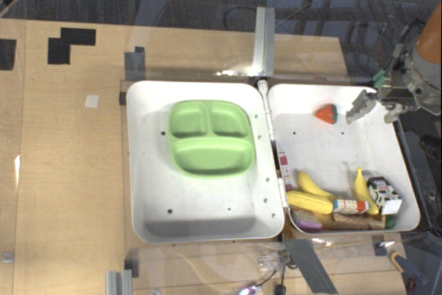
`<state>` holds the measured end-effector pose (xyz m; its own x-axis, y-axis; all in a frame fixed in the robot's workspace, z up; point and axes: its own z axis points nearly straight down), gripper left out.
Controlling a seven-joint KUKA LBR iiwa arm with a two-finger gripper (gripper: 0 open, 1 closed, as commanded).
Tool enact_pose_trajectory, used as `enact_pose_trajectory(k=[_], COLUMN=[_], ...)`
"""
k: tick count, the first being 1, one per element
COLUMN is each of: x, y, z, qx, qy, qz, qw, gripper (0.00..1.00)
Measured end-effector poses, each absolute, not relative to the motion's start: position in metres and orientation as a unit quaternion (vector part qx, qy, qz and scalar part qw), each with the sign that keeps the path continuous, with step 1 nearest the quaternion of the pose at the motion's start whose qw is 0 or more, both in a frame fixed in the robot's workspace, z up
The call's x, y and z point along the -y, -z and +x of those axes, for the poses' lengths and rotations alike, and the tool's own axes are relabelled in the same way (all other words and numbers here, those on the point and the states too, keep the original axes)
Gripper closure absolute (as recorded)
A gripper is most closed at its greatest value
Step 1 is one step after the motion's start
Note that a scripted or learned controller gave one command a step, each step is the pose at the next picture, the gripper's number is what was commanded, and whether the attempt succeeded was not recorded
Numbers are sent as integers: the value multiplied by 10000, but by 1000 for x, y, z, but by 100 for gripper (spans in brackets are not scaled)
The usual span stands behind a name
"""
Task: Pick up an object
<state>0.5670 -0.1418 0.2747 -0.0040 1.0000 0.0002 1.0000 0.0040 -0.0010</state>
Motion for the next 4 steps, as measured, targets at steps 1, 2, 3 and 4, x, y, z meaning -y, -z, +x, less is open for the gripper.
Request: enact_pose_trajectory(k=[1, 2, 3, 4], x=[129, 141, 124, 122], y=[-195, -95, -88, -97], z=[642, 653, 672, 675], qx=[6890, 7254, 7550, 7558], qy=[-3, 16, 23, 45], qz=[-7248, -6883, -6557, -6548], qw=[6, -17, -37, -46], gripper=[0, 0, 0, 100])
